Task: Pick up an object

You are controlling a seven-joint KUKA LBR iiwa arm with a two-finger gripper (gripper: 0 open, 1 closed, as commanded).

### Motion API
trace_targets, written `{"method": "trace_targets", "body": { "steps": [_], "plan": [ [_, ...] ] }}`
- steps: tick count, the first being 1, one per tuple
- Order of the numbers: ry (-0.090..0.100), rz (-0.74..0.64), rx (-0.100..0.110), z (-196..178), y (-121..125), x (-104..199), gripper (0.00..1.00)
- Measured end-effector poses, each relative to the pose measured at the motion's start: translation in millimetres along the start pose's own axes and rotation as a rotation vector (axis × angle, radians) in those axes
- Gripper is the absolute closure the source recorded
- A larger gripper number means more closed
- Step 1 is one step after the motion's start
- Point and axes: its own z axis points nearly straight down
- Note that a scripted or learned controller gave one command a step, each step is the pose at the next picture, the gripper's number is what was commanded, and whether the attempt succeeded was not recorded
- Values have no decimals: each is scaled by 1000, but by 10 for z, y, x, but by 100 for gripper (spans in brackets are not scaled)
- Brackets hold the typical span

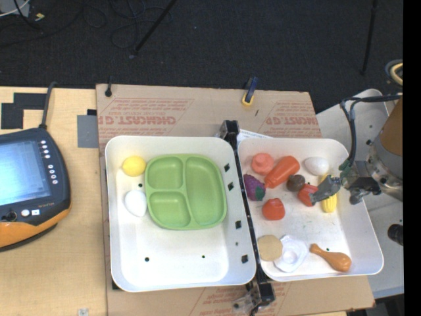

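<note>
The right bin (358,232) holds several toy foods. Among them are a pink piece (262,162), an orange-red pepper (283,170), a white egg (316,166), a purple eggplant (254,187) and a brown piece (296,182). There are also a red tomato (273,209), a tan cookie (269,247), a white piece (291,255) and an orange drumstick (331,258). My gripper (324,190) reaches in from the right, low over the bin's right side. It sits between a small red piece (306,195) and a yellow corn (329,205) and partly covers both.
The left bin (171,262) carries a green divided plate (184,191), a yellow lemon (133,166) and a white egg (135,203). A tablet-like pendant (29,180) lies at the far left. Black clips (230,131) sit on the ridge between the bins.
</note>
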Motion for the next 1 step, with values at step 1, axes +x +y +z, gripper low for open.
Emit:
{"method": "trace_targets", "body": {
  "steps": [1],
  "plan": [
    [1,-1,3,439,14,-21,0]
  ]
}}
